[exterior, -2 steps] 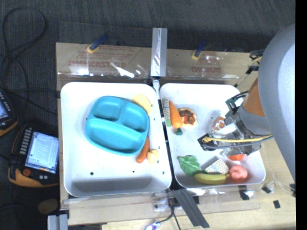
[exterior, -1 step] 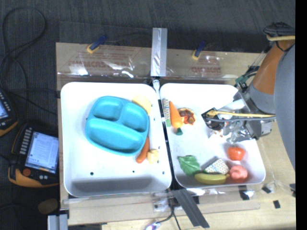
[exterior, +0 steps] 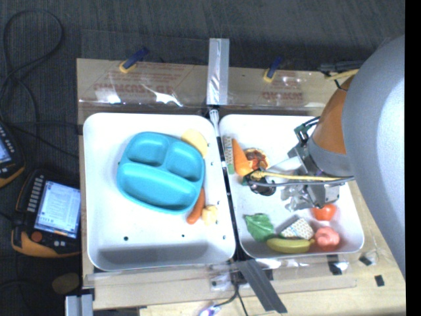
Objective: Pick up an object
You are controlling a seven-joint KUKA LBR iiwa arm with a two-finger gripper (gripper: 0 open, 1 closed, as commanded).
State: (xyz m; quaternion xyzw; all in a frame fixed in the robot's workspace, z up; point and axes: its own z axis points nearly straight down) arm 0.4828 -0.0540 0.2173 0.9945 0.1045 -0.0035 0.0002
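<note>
My gripper (exterior: 300, 201) hangs low over the middle of the right bin (exterior: 352, 242), with the arm coming in from the right. Just right of it lies a red tomato (exterior: 323, 212). In front of it sit a pale speckled wedge (exterior: 297, 229), a yellow banana (exterior: 289, 245) and a pink-red fruit (exterior: 327, 237). A green leafy piece (exterior: 260, 226) lies at the bin's front left. An orange carrot piece (exterior: 238, 157) and a brown-and-yellow item (exterior: 256, 157) rest near the bin's left wall. Nothing is seen held.
The left bin (exterior: 105, 242) holds a blue divided plate (exterior: 161, 170), a yellow piece (exterior: 195, 139) at its back right, and an orange carrot (exterior: 196, 207) with a small yellow bit (exterior: 210, 213) at its front right. A handheld controller (exterior: 49, 209) lies left of the bench.
</note>
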